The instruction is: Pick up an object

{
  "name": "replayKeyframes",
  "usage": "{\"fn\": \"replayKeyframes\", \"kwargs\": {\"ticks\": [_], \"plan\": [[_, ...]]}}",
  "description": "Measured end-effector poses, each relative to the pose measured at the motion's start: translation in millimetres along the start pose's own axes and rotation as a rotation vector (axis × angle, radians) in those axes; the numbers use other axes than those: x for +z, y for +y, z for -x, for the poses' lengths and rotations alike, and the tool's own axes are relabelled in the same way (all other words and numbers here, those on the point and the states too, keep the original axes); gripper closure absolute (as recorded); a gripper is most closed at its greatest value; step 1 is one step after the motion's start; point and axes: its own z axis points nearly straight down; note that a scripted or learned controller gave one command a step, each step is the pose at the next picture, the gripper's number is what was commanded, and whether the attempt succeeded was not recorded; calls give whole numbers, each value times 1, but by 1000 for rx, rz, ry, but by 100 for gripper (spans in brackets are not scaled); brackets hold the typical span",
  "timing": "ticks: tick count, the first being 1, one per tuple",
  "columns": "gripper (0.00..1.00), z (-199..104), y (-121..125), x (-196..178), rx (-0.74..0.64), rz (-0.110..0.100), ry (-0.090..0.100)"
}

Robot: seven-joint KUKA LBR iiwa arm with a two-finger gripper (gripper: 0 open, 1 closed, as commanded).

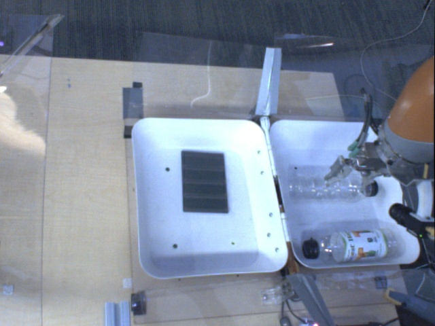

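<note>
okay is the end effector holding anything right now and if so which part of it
Cannot be told. The end effector sits right over the clear plastic bottle in the right bin, but a grip isn't visible. The labelled bottle lies untouched.

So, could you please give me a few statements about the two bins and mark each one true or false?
1. A dark rectangular ribbed block lies in the left white bin. True.
2. A clear plastic bottle with a black cap and an orange-and-white label lies on its side in the right white bin. True.
3. That labelled bottle is in the left bin. False: the right.
4. The gripper hangs above the left bin. False: the right, by a clear unlabelled bottle.
</note>
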Motion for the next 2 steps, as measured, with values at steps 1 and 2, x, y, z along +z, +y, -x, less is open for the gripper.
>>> {"fn": "replayKeyframes", "kwargs": {"ticks": [1, 2], "plan": [[0, -7, 60, 125, -30, -2, 1], [0, -3, 114, 132, -194, -110, 27]]}}
